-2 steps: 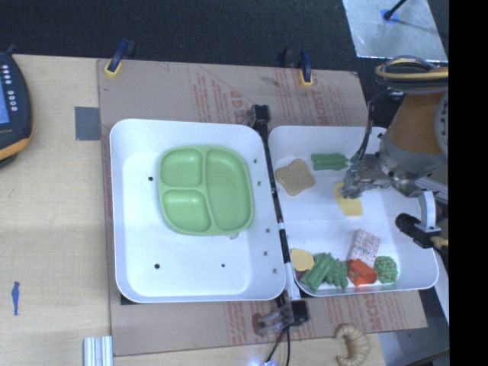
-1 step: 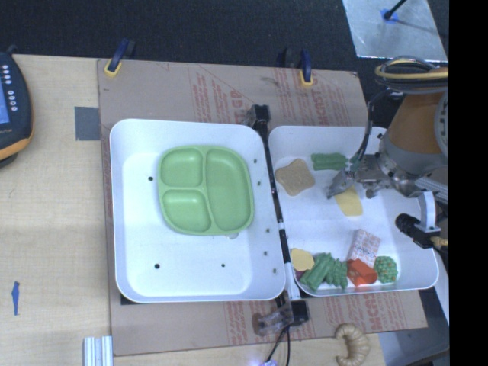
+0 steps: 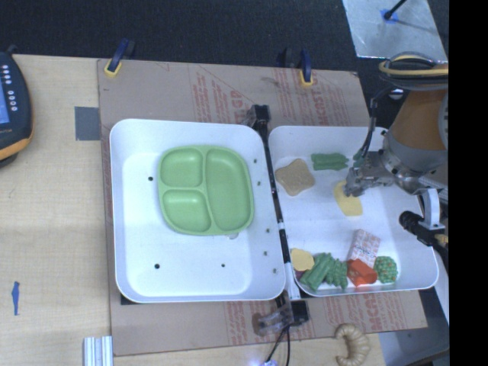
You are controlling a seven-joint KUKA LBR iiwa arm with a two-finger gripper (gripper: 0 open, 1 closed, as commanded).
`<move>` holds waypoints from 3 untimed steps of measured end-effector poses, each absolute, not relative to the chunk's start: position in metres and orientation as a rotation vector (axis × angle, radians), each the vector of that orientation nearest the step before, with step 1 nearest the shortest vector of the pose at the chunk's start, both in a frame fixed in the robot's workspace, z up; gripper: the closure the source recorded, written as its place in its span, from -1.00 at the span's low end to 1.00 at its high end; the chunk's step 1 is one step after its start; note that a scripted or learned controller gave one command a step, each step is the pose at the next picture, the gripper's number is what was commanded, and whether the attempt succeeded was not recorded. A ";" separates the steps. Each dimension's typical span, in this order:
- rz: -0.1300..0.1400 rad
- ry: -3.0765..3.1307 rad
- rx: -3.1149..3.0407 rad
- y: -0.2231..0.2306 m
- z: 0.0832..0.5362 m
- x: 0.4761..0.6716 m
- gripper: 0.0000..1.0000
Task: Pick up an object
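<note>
Overhead, two white bins sit side by side on a cardboard sheet (image 3: 229, 90) clamped to the desk (image 3: 53, 227). In the left bin (image 3: 130, 273) lies a green plate (image 3: 206, 190) with three compartments, a little far of the bin's middle.

Over in the right bin (image 3: 328, 227) the food toys are scattered. A tan bread slice (image 3: 294, 178) lies near the far left corner, and a dark green piece (image 3: 329, 161) lies just to its right, closer to the far wall. A yellow block (image 3: 350, 202) sits right of the bread, about mid-bin. Along the near wall, from left to right, lie a yellow-orange piece (image 3: 302, 260), a bunch of green beans (image 3: 323, 271), a red piece (image 3: 361, 273) and a small green broccoli (image 3: 386, 269). A pinkish packet (image 3: 364, 245) rests just far of the red piece.

From the right the grey arm (image 3: 415, 139) reaches in over the right bin, its orange band visible above the wrist. Its end effector (image 3: 356, 185) points down at the far edge of the yellow block, seemingly touching or just above it. Whether it is open or closed cannot be told, as its tip is small and dark against the block.

On the desk's far left edge rests a dark handheld pendant (image 3: 11, 105) with orange trim. A tan curled thing (image 3: 352, 343) lies on the cardboard near the right bin's front.
</note>
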State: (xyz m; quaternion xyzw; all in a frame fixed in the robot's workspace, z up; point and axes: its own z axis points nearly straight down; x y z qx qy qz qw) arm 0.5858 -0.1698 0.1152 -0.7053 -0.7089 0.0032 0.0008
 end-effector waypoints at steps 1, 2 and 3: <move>0.012 -2.228 -2.213 -0.170 0.115 0.586 -1.00; 0.013 -2.228 -2.214 -0.171 0.125 0.586 1.00; 0.014 -2.230 -2.212 -0.171 0.125 0.586 -1.00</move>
